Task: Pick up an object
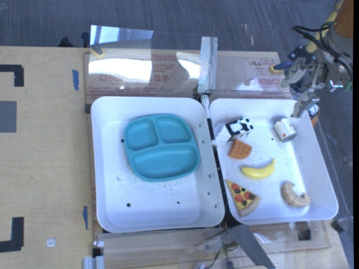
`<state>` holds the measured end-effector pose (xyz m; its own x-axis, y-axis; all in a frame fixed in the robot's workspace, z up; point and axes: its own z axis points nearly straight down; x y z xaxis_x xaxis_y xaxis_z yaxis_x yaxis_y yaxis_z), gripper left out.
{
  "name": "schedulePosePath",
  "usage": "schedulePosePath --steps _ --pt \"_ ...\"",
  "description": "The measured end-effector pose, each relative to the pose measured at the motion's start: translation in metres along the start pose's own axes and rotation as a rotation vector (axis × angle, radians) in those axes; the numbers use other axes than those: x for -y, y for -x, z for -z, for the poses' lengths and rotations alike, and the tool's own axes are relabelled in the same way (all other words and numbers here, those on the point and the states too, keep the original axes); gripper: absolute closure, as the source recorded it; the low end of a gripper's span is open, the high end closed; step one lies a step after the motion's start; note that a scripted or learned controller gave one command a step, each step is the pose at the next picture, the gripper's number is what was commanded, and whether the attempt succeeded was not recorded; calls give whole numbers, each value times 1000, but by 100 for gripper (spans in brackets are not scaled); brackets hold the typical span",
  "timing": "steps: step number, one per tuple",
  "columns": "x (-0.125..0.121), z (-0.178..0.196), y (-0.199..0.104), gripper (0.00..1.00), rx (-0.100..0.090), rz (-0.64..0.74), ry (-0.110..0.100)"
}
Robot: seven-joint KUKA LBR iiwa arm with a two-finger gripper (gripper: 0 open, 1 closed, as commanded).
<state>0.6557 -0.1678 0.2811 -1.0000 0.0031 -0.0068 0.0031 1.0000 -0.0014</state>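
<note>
a: so, where does the gripper (pixel 305 102) sit?

b: at the far right corner of the right bin (pixel 324 167), above its rim. whether it is released or clenched, i cannot tell; nothing shows in its grasp.

a: what is nearest to it?

b: the small white cylinder (pixel 284 130), lying on its side just beside the gripper, a little toward the bin's middle. i'd judge that the likely target, though any object would satisfy the task.

a: how should it go in?

b: in my view, centre over the cylinder, turn the wrist so it closes across the round body and not along its length, then descend straight. the thing may roll, so a slow close helps. the bin wall is close by, so the arm wants care there.

a: what else is in that bin?

b: a black-and-white toy (pixel 239 128) near the divider, a waffle piece (pixel 239 149) just below it, a banana (pixel 258 170) in the middle, a pizza slice (pixel 243 197) at the near left corner, and a croissant-like piece (pixel 295 195) at the near right.

a: and the left bin (pixel 106 167)?

b: it holds a blue divided plate (pixel 161 147), with no food showing in its three compartments.
</note>
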Motion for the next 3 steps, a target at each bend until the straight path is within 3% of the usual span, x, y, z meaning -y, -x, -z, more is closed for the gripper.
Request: schedulePosePath --steps 1,2,3 --pt "-16 -181 -28 0 6 -133 0" --pt "-17 -170 -26 100 13 -131 -2" --pt "-109 -23 -49 100 12 120 2"
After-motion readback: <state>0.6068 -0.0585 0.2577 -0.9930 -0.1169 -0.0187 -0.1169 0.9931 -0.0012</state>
